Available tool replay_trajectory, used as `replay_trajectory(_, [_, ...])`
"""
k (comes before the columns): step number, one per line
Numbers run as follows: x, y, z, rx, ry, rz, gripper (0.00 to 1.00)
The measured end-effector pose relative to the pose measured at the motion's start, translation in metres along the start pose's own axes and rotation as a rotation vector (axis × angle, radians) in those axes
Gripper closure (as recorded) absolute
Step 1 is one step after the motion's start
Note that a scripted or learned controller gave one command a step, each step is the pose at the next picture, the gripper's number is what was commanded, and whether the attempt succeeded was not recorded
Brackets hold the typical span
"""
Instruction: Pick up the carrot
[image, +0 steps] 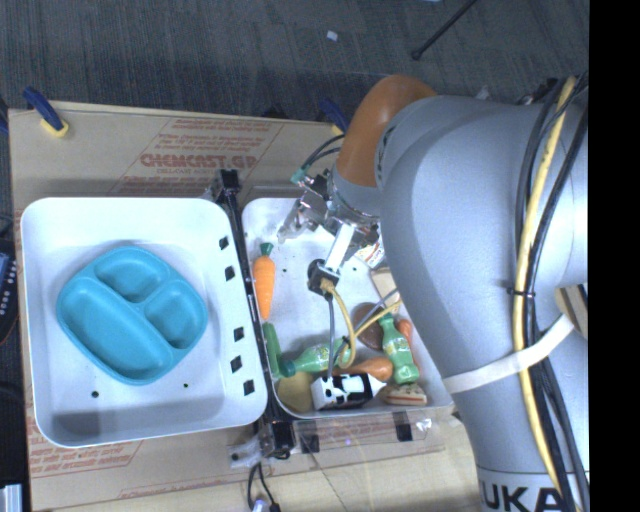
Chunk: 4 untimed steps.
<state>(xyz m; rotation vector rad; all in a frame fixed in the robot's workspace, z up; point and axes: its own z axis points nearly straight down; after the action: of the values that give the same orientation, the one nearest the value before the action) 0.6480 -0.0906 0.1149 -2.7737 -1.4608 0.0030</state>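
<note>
The carrot (264, 286) is orange with a small green top. It lies lengthwise against the left wall of the right bin (300, 300), top pointing to the back. My gripper (293, 222) hangs over the back of the same bin, just up and to the right of the carrot's green end and apart from it. Nothing shows in its grip. The grey arm with its orange band covers the bin's right side.
Toy foods crowd the front of the right bin: two green bottles (318, 357) (399, 356), a black-and-white cow (340, 392), a long green vegetable (272, 349) and some brown pieces. In the left bin (40, 240) sits a blue divided plate (131, 314).
</note>
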Motion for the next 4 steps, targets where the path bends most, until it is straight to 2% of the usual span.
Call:
replay_trajectory(1, [-0.074,-0.090,0.005,0.005,-0.007,0.009,0.00])
replay_trajectory(2, [-0.036,-0.028,0.024,0.002,-0.007,0.166,0.00])
replay_trajectory(3, [-0.007,0.002,0.023,0.000,-0.004,0.427,0.00])
replay_trajectory(4, [-0.057,0.013,-0.103,-0.008,0.002,0.366,0.00])
